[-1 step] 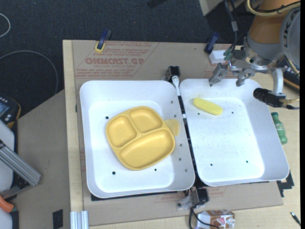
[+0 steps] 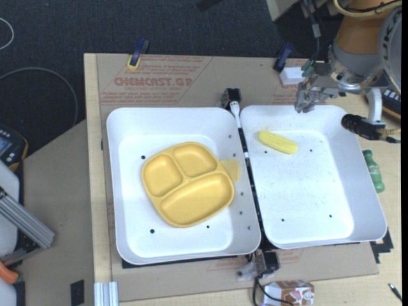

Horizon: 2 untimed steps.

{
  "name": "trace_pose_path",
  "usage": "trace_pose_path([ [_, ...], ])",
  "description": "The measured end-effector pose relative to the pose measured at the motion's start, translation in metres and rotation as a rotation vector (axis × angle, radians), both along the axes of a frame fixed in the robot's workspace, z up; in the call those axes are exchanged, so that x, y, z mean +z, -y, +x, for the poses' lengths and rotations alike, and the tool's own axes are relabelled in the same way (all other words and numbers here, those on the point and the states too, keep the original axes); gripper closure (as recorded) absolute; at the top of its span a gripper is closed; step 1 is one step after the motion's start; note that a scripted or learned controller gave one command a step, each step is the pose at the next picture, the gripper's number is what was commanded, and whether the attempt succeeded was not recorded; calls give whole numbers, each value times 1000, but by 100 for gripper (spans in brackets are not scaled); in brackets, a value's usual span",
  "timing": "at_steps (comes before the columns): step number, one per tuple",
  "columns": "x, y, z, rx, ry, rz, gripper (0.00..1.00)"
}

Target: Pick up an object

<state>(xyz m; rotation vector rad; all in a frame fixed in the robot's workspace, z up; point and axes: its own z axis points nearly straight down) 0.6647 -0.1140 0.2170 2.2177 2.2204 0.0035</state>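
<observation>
White plastic makes up the two shallow bins sitting side by side on a brown cardboard-covered bench [image 2: 191,75] printed with red lettering. Left bin [image 2: 127,234] carries a yellow divided plate [image 2: 188,183], three compartments, lying flat and turned a bit askew, filling most of the bin's middle. A small pale yellow piece [image 2: 231,169] pokes out from under the plate's right edge, close to the wall between the bins. Right bin [image 2: 331,228] has a yellow corn cob [image 2: 278,141] lying on its side near the upper left corner, well apart from everything else. Grey arm [image 2: 363,37] with its orange band comes in from the upper right, and the gripper [image 2: 308,102] hangs over the right bin's far rim, up and to the right of the corn cob, not touching it. From where I stand I cannot tell how its jaws are set; nothing is visible between them. A blue clamp [image 2: 136,54] with a yellow tip grips the bench's far edge.
</observation>
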Motion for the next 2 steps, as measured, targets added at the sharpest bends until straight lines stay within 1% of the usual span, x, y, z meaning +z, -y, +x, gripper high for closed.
trace_pose_path([
  [1, 98, -37, -9, 4, 9, 0, 100],
  [2, 267, -90, -2, 6, 20, 0, 100],
])
